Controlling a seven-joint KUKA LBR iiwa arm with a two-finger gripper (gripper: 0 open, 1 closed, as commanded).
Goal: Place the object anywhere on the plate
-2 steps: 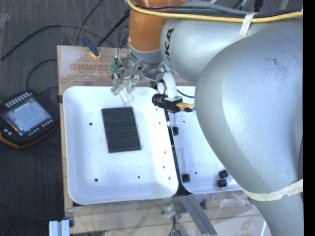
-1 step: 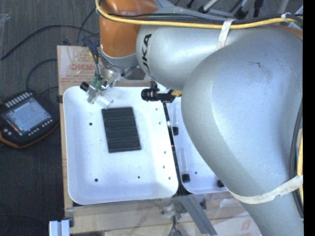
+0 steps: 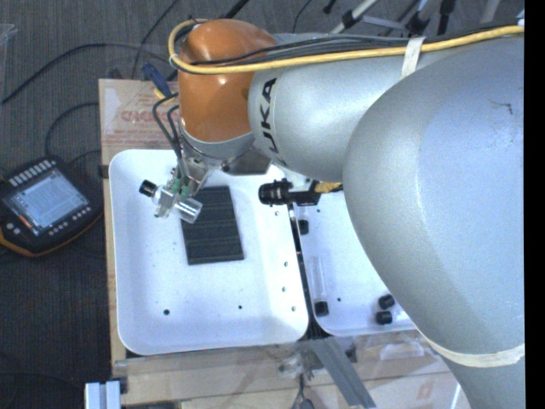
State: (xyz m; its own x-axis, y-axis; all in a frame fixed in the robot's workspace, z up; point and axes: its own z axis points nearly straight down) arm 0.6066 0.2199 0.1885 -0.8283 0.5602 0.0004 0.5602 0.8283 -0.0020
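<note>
The plate (image 3: pixel 215 227) is a dark, ribbed rectangle lying flat in the left white bin (image 3: pixel 145 313). My gripper (image 3: pixel 176 199) hangs from the orange wrist band (image 3: pixel 217 79), over the plate's upper left corner and the bare bin floor beside it. From above I see its metal end pieces and a small green part. Whether anything is held there cannot be made out. The arm covers the upper part of both bins.
The right bin (image 3: pixel 358 322) holds two small black pieces (image 3: pixel 385 307) near its front and a clear tube-like item (image 3: pixel 316 275) by the divider. A black knob (image 3: pixel 276 193) sticks out from the arm. A teach pendant (image 3: pixel 43 203) lies left of the bench.
</note>
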